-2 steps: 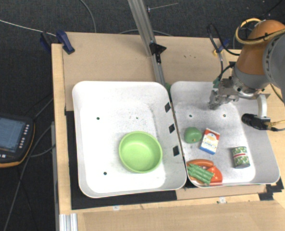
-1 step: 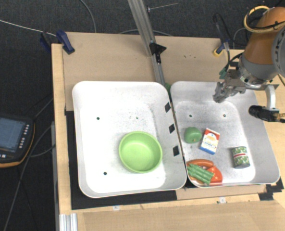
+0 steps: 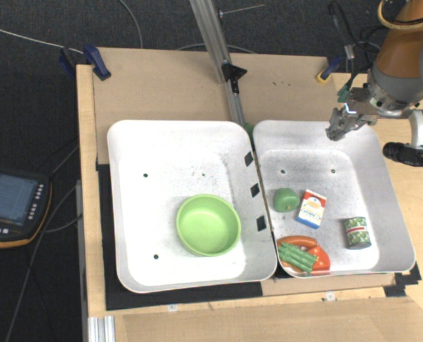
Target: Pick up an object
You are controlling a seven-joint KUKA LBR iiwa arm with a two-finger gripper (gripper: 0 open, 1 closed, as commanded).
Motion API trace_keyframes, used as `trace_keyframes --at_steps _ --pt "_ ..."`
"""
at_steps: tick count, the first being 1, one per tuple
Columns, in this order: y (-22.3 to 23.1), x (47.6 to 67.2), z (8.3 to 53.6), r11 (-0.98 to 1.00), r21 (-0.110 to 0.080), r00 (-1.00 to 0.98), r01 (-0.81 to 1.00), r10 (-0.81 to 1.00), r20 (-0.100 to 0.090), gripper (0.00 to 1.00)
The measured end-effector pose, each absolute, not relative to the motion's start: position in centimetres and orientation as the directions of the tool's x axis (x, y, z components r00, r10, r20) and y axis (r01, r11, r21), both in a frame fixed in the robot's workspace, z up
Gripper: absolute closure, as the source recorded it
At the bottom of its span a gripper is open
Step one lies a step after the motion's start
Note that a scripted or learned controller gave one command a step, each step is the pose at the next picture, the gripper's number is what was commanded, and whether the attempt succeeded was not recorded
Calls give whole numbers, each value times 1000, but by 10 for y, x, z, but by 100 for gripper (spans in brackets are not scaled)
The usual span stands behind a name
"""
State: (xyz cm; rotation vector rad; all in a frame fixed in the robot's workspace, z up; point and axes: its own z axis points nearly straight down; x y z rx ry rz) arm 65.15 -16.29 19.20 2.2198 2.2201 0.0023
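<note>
Vegetable plate, can and carton lie toward me from my gripper; its grasp I cannot tell

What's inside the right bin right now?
In the right bin: a green round piece, a small carton, a green can and a plate of vegetables. Whatever lies under them is hidden.

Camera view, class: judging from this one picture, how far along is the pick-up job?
Done: nothing looks picked yet. The green bowl lies in the left bin; the green pepper, small carton, can and plate of vegetables lie in the right bin. In hand: the gripper hangs over the right bin's far edge. Left: descend, grasp, lift.
</note>
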Motion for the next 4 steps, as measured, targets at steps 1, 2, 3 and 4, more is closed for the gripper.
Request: trace_keyframes --at_steps 1,2,3,4 --pt "-163 652 211 0 2 0 1000 1000 0 100" --pt "-108 650 225 4 2 -4 1000 1000 1 100" --pt "-47 644 223 3 0 -3 1000 1000 1 100" --pt "2 631 230 2 0 -2 1000 1000 1 100"
